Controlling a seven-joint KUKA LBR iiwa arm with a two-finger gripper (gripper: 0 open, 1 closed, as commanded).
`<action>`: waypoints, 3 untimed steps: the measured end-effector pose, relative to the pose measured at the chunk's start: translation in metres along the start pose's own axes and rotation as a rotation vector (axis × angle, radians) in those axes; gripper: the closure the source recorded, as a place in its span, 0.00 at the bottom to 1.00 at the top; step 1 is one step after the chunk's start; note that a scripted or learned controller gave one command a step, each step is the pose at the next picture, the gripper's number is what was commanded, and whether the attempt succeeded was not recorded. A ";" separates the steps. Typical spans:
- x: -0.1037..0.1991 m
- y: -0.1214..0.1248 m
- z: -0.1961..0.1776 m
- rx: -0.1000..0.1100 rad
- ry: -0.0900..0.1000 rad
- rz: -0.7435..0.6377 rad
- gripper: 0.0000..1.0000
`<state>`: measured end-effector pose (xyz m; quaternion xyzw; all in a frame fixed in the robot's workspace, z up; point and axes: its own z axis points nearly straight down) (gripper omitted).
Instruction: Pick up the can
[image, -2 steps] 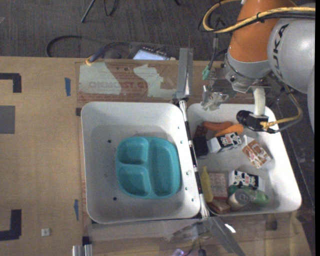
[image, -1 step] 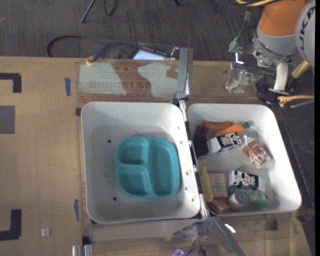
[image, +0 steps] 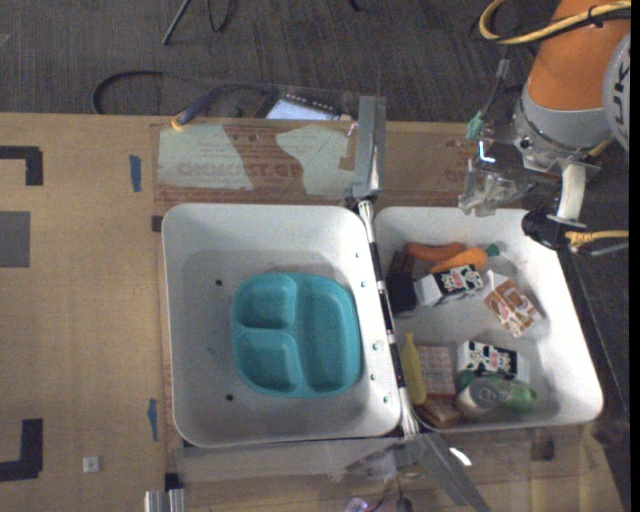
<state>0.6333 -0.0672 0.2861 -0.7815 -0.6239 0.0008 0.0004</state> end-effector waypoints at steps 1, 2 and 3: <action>-0.074 -0.020 0.028 0.000 0.000 0.010 1.00; -0.123 0.055 -0.013 -0.005 0.000 0.067 1.00; -0.135 0.066 -0.042 -0.006 -0.001 0.080 1.00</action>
